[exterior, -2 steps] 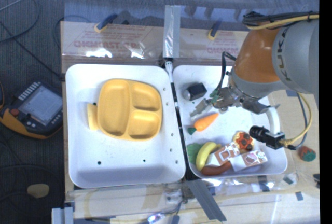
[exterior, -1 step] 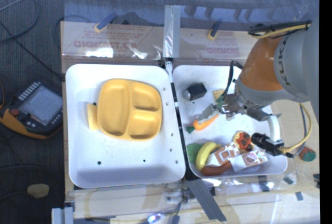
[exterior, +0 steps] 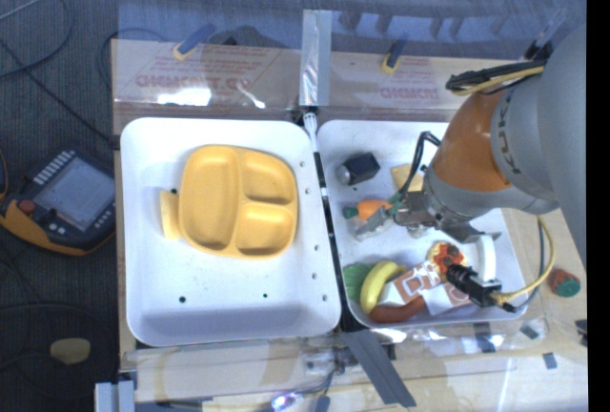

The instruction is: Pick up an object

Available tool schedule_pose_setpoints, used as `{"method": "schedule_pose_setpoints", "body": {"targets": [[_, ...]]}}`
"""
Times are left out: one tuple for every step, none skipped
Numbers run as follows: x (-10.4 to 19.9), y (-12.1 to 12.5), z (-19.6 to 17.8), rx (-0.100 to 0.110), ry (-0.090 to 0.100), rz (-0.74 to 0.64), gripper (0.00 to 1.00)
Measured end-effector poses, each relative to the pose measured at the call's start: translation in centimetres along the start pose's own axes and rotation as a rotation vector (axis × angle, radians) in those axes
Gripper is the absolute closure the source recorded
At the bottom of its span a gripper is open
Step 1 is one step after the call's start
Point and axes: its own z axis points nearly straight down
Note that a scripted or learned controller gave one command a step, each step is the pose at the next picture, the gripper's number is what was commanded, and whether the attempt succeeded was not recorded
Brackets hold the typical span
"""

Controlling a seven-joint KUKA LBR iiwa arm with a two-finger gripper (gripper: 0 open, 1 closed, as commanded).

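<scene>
Two white bins share the surface: in the right bin (exterior: 329,210), a banana (exterior: 378,281) lies near-left, long axis slanting far-right, beside the hand (exterior: 405,210), whose opening I cannot tell.

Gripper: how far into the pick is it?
Done: the arm has reached into the right bin, and the gripper is low by the small orange piece. In hand: nothing visibly lifted; whether it grips anything is unclear. Left: the grasp and lift. The banana and black block lie untouched.
</scene>
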Motion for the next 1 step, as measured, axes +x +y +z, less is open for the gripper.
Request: {"method": "schedule_pose_setpoints", "body": {"targets": [[0.58,6.45,0.09,-0.004,-0.004,0.036,0.0]]}}
